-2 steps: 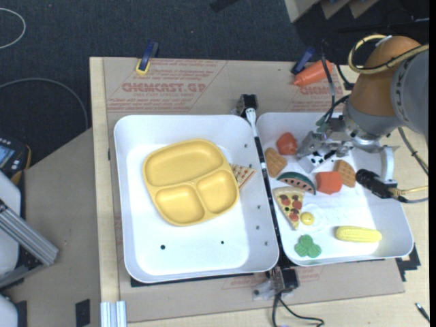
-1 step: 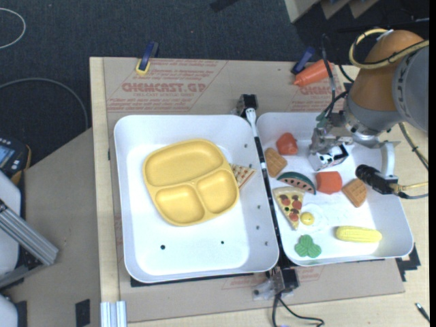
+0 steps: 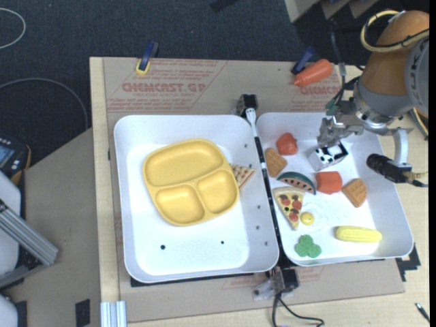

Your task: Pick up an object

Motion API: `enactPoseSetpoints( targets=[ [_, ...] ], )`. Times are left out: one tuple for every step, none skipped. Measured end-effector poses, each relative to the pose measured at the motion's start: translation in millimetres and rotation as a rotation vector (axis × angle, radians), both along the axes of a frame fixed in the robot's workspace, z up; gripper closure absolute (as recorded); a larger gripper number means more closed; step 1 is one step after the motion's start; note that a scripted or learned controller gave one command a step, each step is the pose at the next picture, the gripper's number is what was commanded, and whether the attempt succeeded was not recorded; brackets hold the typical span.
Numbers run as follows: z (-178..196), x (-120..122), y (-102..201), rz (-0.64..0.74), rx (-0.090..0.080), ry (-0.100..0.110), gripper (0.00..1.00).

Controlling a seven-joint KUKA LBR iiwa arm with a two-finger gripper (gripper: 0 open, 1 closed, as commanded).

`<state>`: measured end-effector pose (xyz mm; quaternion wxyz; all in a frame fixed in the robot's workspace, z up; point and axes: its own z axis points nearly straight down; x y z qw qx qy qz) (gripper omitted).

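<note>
**Black-and-white toy under the gripper, right bin**

Black-and-white toy (image 3: 332,154) is lying near the back of the right bin (image 3: 402,213), and you are seeing the gripper (image 3: 333,136) hanging directly over it, its tips at or just above the toy's top. Whether the fingers are parted or closed, and whether they are gripping anything, you cannot tell from this slant.

Other right-bin stock you are looking at:
- red piece (image 3: 287,144), to the toy's left
- waffle-textured biscuit (image 3: 275,162), just below that
- watermelon slice (image 3: 298,181), near the middle
- red block (image 3: 329,182), just beside the slice
- brown cracker (image 3: 355,192), to the right of the block
- pizza slice (image 3: 291,205), with a small yellow round (image 3: 307,218) touching its lower right
- corn cob (image 3: 358,234), lying near the front edge
- green broccoli (image 3: 307,246), at the front left

The left bin (image 3: 136,244) is holding a yellow divided plate (image 3: 190,181), with a small waffle triangle (image 3: 242,174) showing at its right edge.
</note>
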<state>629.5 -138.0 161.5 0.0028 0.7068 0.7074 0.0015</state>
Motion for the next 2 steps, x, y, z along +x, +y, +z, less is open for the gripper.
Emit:
enactPoseSetpoints(
  targets=[
    [45, 5, -4, 0.0, 0.0, -0.002, 1.0],
    [65, 7, -4, 0.0, 0.0, 0.0, 1.0]
  ],
)
